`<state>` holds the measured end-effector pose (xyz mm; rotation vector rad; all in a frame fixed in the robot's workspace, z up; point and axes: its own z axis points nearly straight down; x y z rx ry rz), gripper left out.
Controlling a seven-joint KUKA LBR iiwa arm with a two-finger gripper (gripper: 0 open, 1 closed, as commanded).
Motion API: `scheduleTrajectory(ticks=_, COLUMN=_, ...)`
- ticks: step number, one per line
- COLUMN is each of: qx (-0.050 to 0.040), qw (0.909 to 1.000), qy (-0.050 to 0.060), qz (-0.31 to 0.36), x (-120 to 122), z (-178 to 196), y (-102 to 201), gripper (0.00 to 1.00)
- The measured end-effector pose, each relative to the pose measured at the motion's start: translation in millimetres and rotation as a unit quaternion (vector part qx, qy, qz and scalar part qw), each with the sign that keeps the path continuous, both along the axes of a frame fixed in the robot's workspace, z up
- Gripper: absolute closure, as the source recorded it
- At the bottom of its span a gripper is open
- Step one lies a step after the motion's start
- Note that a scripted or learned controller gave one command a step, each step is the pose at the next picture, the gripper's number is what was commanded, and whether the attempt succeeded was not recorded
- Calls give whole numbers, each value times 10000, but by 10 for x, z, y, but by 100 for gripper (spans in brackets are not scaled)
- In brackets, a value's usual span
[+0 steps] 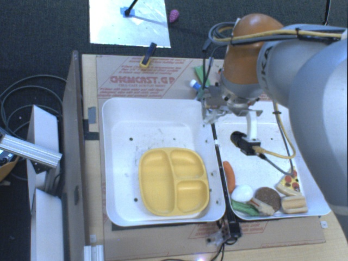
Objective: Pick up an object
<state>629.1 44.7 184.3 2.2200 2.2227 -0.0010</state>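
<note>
My gripper [213, 112] hangs under the orange-banded wrist [246, 48], over the wall between the two bins at their far end. It stands well apart from the toy food. The left bin [122, 145] holds a yellow divided tray [174, 181]. At the near end of the right bin [272, 140] lie an orange carrot [229, 175], a white egg [242, 192], a green piece [246, 207], a brown patty [267, 198], a pizza slice [289, 185] and a bun [294, 204].
A black connector [243, 142] on a yellow cable hangs from the arm over the right bin. Beyond the bins, a yellow-and-black tool [147, 57] lies on the cardboard. Cables and a metal rail [30, 148] sit off the bench to the left.
</note>
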Motion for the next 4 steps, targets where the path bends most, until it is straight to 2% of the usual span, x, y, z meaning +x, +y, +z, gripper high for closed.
scheduleTrajectory(ticks=1, qx=-19, qw=10000, qy=-26, qz=-36, x=328, z=10, y=-929, gripper=100)
scheduleTrajectory(ticks=2, qx=2, qw=10000, qy=-23, qz=3, x=403, z=10, y=-914, gripper=100)
scheduleTrajectory(ticks=3, qx=18, qw=10000, qy=-14, qz=55, x=360, z=2, y=-8, gripper=100)
scheduleTrajectory(ticks=4, qx=-7, qw=10000, qy=-17, qz=-17, x=399, z=7, y=-554, gripper=100)
